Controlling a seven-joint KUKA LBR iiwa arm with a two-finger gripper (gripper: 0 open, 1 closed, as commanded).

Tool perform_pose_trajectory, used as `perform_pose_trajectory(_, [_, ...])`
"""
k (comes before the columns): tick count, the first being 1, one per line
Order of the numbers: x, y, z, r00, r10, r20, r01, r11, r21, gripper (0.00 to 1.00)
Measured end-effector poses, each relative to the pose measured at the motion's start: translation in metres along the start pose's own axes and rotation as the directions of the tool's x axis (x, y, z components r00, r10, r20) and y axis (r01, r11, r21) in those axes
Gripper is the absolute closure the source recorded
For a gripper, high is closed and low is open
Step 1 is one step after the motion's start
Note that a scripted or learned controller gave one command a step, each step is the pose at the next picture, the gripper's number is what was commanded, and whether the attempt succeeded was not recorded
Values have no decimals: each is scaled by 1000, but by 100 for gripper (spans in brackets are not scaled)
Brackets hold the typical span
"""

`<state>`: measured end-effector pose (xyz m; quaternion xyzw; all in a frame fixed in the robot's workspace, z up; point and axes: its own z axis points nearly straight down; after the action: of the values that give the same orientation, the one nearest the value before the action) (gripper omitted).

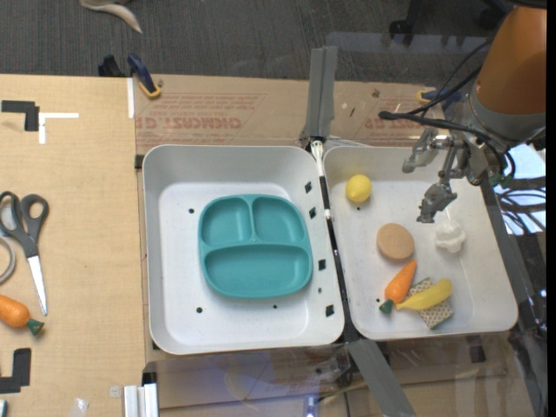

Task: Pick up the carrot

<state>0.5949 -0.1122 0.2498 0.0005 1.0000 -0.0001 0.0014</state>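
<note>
Carrot point(400, 281) lies in the right bin point(486, 315), near the front, green tip toward the bin's front-left. Gripper point(434, 205) hangs above the bin's rear, well apart from the carrot, nothing between the fingers; whether they are wide or narrow I cannot tell.

Step in hand, as judged: approach. Best to come down over the carrot's orange middle, fingers across its narrow width.

Obstacles: banana point(426, 296) touches the carrot's right side, over a sponge point(436, 313); tan disc point(395, 241) sits just behind. Lemon point(359, 188) and white lump point(449, 235) are clear. A second carrot point(15, 313) lies on the table, far left.

arm point(521, 59) cropped at right, sponge point(433, 307) under banana point(426, 296)
</note>
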Motion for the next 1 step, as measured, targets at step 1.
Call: perform_pose_trajectory(1, [68, -3, 123, 999, 45, -3, -45, 999, 0, 0])
